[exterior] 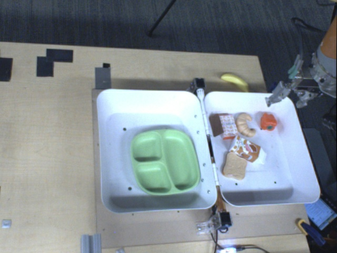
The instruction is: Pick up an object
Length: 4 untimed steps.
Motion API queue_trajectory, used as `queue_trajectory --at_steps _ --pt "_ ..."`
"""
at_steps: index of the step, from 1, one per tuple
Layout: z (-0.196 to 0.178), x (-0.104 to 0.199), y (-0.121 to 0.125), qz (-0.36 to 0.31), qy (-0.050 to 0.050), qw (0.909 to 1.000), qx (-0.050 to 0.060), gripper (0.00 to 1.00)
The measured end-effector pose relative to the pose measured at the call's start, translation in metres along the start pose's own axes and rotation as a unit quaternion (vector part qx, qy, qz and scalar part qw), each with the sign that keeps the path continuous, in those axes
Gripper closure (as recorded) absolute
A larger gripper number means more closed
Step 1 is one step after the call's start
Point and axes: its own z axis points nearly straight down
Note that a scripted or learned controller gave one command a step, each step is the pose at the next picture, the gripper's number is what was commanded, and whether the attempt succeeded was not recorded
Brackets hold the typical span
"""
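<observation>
The right bin [295, 167] holds several small food items. A croissant [244, 124] and an orange-red piece [268, 122] lie near its back. A brown and white packet [224, 125] is beside them, with a printed wrapper [245, 149] and a slice of toast [235, 166] further forward. My gripper [288, 97] hangs over the bin's back right corner, above and to the right of the orange-red piece. Its fingers are open with nothing between them.
The left bin [113, 141] holds a green divided plate [165, 161]. A yellow banana [234, 80] lies on the bench just behind the right bin. A raised divider [206, 136] separates the two bins.
</observation>
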Motion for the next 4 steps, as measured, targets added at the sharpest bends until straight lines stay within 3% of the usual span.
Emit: queue_trajectory --at_steps 1,2,3,4 --pt "0.159 -0.023 -0.049 0.001 0.001 1.0 0.002 0.0" --pt "0.175 0.006 -0.083 0.002 0.0 1.0 -0.001 0.0" --pt "0.165 0.007 -0.082 0.001 0.0 1.0 -0.002 1.0" --pt "0.165 0.007 -0.082 0.001 0.0 1.0 -0.002 0.0"
